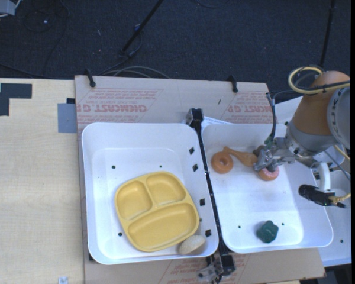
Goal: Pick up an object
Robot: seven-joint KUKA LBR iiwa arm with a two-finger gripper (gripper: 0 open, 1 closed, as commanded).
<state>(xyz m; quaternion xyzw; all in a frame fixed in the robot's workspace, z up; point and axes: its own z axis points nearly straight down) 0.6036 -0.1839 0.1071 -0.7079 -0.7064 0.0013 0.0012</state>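
**Desk:** What stands where in the right bin (pixel 248 209)?

**Photographer:** Take the orange ring (pixel 222 163) as the marker. It lies flat on the bin floor, and its stem runs off to the right, toward the claw (pixel 265 160). The claw is low, just right of the stem's tip, at the end of the grey and orange arm (pixel 316 114) that reaches in from the right.

**Desk:** And the thing it is after?

**Photographer:** By my reading, a small pink piece (pixel 270 174). It lies right of the ring, past the stem's end, tucked against the claw's lower side and partly covered by it. Whether the two touch, I cannot say.

**Desk:** Is the claw apart or together?

**Photographer:** That cannot be told from above, because the wrist hides it. Nothing is plainly gripped.

**Desk:** So what does the coming move turn on?

**Photographer:** The offset. The pink piece peeks out on the claw's near, lower side, not squarely beneath it, so a grasp probably needs a slight shift that way before closing. The ring's stem is near on the left and could be nudged.

**Desk:** What else is in the picture?

**Photographer:** A green lump (pixel 267 231) lies well below and right of the ring. A yellow divided plate (pixel 157 212) sits left of the ring in the left bin (pixel 100 158), with a beige oval (pixel 192 245) at the plate's lower right corner. Both bins rest on the worktop (pixel 29 188)
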